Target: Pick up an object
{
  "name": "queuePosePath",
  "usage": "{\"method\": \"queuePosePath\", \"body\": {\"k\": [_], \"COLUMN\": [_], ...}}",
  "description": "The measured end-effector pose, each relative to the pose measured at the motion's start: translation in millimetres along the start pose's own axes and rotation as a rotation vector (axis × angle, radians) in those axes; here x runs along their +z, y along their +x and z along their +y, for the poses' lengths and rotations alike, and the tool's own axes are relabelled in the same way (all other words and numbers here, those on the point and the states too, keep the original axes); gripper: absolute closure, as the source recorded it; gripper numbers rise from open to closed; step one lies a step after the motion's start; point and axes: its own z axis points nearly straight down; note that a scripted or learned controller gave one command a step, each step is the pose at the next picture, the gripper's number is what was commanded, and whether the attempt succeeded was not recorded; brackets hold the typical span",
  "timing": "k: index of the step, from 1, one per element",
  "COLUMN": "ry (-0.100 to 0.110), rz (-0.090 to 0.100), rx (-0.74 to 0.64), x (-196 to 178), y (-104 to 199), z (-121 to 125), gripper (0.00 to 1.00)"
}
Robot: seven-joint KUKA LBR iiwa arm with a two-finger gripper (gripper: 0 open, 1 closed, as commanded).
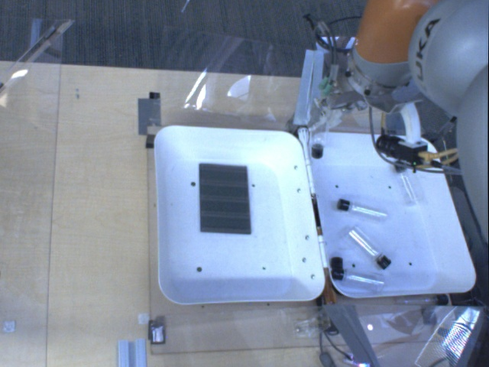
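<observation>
Several clear tubes with black caps lie in the right bin [451, 258]: one tube [362, 209] near the middle, another tube [367, 246] below it, a third tube [357, 279] by the front wall. In the left bin [176, 274] rests a dark ribbed rectangular block [225, 198]. My gripper [330, 102] hangs over the back left corner of the right bin, under the orange band. Just below the gripper a clear tube with a dark cap [316, 150] stands nearly upright at the bin's corner; I cannot tell whether it is held.
A thin clear tube [407, 187] lies at the right bin's back right. A black cable with a yellow tip [405, 150] runs off the wrist over the bin. A grey upright bracket [307, 90] stands behind the bins, and clear plastic sheeting lies there too.
</observation>
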Motion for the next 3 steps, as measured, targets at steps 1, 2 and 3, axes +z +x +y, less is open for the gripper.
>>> {"method": "queuePosePath", "body": {"k": [1,2,3], "ry": [0.015,0.015,0.016], "rz": [0.007,0.007,0.008], "rx": [-0.021,-0.067,-0.115], "x": [-9,-19,-9], "y": [-26,-25,-47], "z": [-10,-10,-16], "gripper": [1.0,1.0,1.0]}}
